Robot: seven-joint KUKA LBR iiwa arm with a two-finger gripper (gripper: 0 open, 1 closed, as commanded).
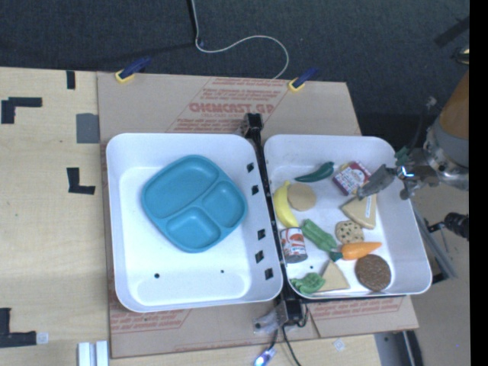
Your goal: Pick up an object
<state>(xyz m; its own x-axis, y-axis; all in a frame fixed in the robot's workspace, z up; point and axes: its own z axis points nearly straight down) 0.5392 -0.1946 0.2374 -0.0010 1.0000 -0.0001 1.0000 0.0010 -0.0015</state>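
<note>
Bench: pale wood top with a cardboard sheet (229, 105) laid over it, two white bins sitting side by side on that, dark carpet past the far edge.
Near edge: some cabling and a clip poke out right where the two bins meet.
Left bin (126, 204): just a blue divided plate (194, 202), three compartments, sitting a bit toward the far side.
Right bin (408, 239): this is where all the pickable stuff is, a heap of toy food.
Right bin, near side: brown round cookie (374, 271) in the near right corner, leafy green piece (308, 284) near left, a pale wedge between them.
Right bin, middle: orange carrot (358, 249), chocolate chip cookie (349, 231), small red-label can (293, 245) against the left wall, a green pickle-ish thing beside it.
Right bin, far side: banana (284, 206) along the left wall, tan round piece just beside it, green pepper (316, 173), red and white packet (351, 178), cheese wedge (363, 212).
Arm: comes in from the right, orange band visible at the frame edge.
Gripper (381, 181): over the bin's far right part, near the packet and cheese wedge; nothing visibly between the fingers, and honestly can't tell if the claw is spread or clenched.
Far edge: blue and yellow clamps (133, 69) on the cardboard corners, a white cable looping across the carpet.
</note>
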